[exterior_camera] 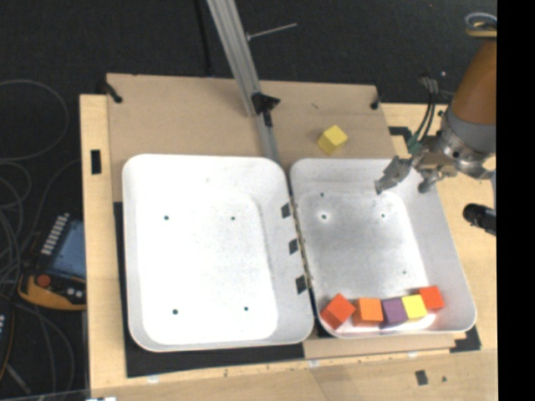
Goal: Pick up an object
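Observation:
My gripper (407, 180) hangs over the far right corner of the right bin (368, 232), open, with nothing between its fingers. Along the near wall of that bin lies a row of small blocks: an orange-red block (338, 310), an orange block (369, 310), a purple block (393, 310), a yellow block (415, 307) and a red-orange block (431, 298). A yellow cube (332, 139) sits on the bench beyond the bins. The gripper is far from all of them.
The left bin (205, 249) lies beside the right one, with clips along their shared edge. A slanted metal pole (242, 65) rises from behind the bins. Cables and a pendant (54, 266) lie left of the bench.

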Action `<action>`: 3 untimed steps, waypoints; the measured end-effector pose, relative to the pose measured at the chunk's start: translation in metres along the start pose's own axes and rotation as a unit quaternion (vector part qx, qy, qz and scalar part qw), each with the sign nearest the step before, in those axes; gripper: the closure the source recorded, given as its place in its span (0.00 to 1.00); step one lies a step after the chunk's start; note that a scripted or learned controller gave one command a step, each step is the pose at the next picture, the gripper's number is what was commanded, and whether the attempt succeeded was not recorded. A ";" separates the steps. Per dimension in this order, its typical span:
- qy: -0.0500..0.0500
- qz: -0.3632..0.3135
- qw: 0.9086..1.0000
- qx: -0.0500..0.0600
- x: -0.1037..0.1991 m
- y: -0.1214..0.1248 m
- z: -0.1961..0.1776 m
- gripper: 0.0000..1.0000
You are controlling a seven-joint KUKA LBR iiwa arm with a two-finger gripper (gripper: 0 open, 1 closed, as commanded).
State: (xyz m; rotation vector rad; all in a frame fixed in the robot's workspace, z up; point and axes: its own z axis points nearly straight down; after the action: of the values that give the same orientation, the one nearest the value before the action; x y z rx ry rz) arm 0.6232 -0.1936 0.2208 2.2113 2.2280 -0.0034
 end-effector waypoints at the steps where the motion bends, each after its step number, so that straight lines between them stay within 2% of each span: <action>1: 0.003 0.003 1.000 0.004 0.034 -0.037 0.087 0.00; 2: 0.001 0.005 1.000 -0.001 0.071 -0.116 0.123 0.00; 3: 0.000 0.002 1.000 -0.003 0.051 -0.067 0.119 0.00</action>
State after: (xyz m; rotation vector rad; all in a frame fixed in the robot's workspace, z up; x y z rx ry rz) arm 0.5553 -0.1435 0.1015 2.2136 2.2216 0.0033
